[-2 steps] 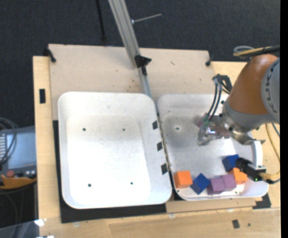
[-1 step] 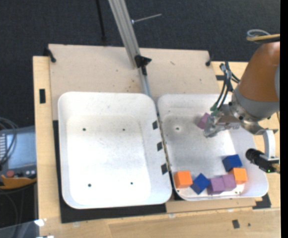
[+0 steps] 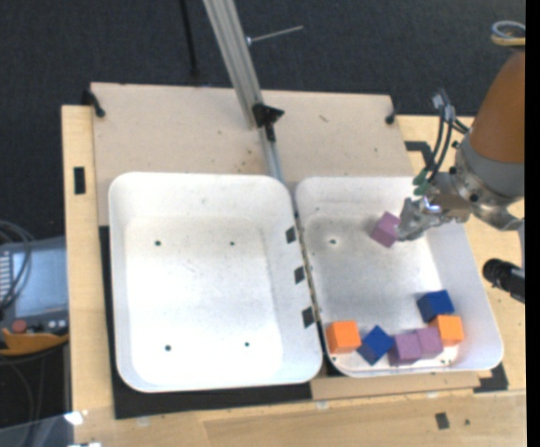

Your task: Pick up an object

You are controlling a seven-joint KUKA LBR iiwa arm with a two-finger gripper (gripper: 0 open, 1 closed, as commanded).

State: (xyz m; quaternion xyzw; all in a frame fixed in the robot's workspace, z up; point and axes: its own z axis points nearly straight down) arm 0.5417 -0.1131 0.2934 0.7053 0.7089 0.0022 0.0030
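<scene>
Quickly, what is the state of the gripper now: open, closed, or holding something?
Gripper: closed on the purple block, above the right bin.

Both bins (image 3: 205, 277) are white with tiny dark specks. One purple block (image 3: 384, 228) sits alone. Two orange blocks (image 3: 344, 335), two blue blocks (image 3: 435, 305) and two more purple ones (image 3: 418, 345) are grouped. The bench (image 3: 242, 128) is light tan.
</scene>
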